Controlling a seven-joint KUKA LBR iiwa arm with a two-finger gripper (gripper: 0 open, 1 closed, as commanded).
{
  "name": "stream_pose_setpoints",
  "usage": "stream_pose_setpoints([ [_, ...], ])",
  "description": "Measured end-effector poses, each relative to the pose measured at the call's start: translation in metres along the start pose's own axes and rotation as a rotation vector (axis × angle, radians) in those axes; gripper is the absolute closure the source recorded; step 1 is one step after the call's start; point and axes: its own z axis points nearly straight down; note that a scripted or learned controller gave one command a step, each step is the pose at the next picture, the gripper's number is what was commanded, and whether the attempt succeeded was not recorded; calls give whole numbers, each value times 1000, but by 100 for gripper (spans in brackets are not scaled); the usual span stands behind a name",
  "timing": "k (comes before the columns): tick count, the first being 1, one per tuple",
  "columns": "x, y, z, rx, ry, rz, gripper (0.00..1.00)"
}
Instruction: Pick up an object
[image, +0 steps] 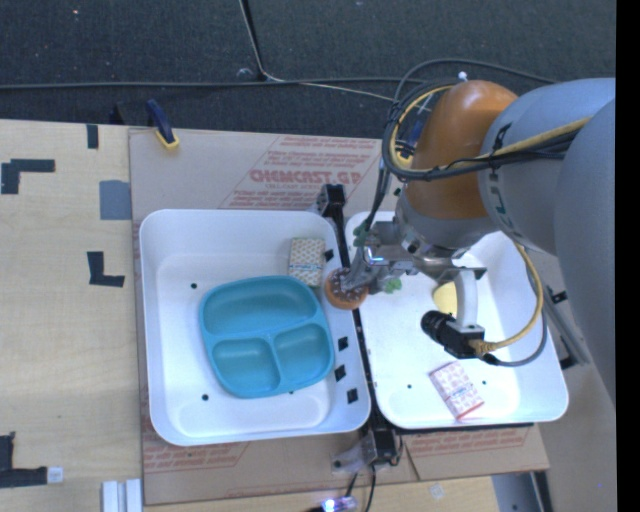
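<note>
The arm reaches in from the right and its wrist hangs over the inner edge of the right bin (545, 405), close to the wall that the two bins share. The gripper (362, 278) is low there, near a small round brown object (346, 291) that sits at that shared edge. Whether the gripper is open or closed I cannot tell, because the wrist and cables cover it, and I also cannot tell if it touches the brown object.

This brown object seems to be the thing aimed at. Its place on the rim makes the approach difficult, I think, since the bin walls leave little room on both sides.

In the left bin (160, 400) a blue divided plate (265, 335) lies flat in the middle, and a small patterned block (306, 260) stands just behind it near the back wall. The front of this bin has open floor.

In the right bin a yellow object (446, 297) lies partly under the arm, and a small card with red print (457, 388) lies apart near the front, with free space around it.
</note>
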Motion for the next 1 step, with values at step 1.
stream_pose_setpoints([
  [1,60,14,-3,0,0,-1,100],
])
